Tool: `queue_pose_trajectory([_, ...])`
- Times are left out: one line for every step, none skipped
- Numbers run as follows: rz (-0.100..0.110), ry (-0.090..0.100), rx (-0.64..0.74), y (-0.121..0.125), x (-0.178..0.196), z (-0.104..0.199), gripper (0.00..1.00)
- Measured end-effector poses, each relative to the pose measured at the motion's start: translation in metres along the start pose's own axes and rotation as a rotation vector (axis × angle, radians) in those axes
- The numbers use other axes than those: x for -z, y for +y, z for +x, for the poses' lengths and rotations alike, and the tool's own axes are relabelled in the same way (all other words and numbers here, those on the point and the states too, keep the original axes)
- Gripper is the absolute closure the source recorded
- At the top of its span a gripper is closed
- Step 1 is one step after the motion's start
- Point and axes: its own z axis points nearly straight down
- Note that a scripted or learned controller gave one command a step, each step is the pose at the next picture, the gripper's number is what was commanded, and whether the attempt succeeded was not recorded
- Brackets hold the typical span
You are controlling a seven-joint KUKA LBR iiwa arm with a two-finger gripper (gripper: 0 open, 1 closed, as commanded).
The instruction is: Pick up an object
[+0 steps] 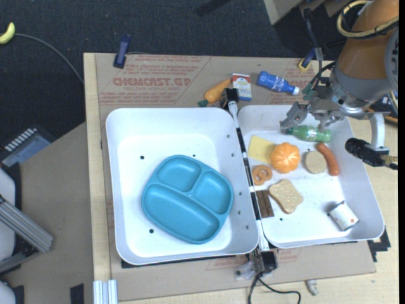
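Two white bins sat side by side before you. Your pincer (311,120) hung with fingers spread over a green bottle (309,133) lying at the right bin's (364,195) far edge, just beyond the orange (285,158).

A: Which surface carries everything?

B: The table (158,75), a pale board with red lettering printed along its far strip.

A: What rests directly on it?

B: Two shallow white bins side by side, touching along their inner edges: the left bin (126,138) and the right bin (361,189). Behind them, on the bare far strip, lie an orange piece (217,91), a small red-and-white carton (241,87) just beside it, and a blue bottle (276,82) on its side. A blue clamp (121,51) grips the far left corner.
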Motion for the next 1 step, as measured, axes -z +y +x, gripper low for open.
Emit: queue_pose_trajectory([0.000,-0.001,-0.001,-0.0054,-0.1301,-0.0259,0.00])
